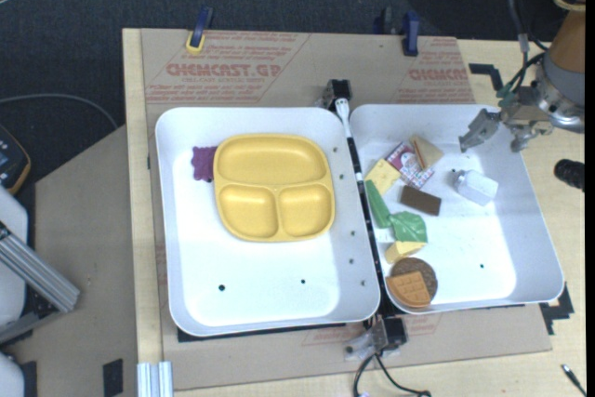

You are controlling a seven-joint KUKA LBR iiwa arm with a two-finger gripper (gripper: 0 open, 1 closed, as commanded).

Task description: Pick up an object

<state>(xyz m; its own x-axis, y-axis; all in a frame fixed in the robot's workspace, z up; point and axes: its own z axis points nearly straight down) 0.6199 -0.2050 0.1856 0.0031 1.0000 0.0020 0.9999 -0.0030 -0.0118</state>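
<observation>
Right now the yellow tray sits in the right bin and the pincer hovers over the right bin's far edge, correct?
Not quite. The camera view shows the yellow tray in the left bin, not the right. The pincer does hover over the right bin's far edge.

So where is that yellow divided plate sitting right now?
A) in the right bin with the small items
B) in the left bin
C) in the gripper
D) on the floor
B: the yellow divided plate lies flat in the left bin, apart from the gripper over the right bin.
</observation>
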